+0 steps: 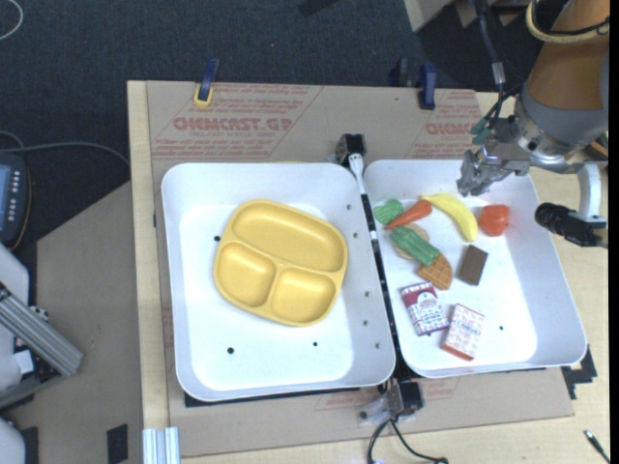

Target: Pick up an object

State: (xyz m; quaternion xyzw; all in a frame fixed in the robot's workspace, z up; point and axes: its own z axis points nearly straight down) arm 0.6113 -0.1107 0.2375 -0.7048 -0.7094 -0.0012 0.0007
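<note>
**Claw hanging over the right bin's far edge**

Above the right bin, the claw is hovering; whether it is clenched, I cannot tell, its tips blurring together. Just below it, the banana is lying, the tomato beside.

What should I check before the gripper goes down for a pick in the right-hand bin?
1. Gripper over the right bin, above the toys: ok.
2. Nothing carried already: cannot tell, fingers too small to read.
3. Nearest target, banana, lies free on top: ok.
4. Room around it: not ok, carrot touches its left end and tomato lies close by.
5. Yellow divided plate in the left bin, clear of the move: ok.
</note>
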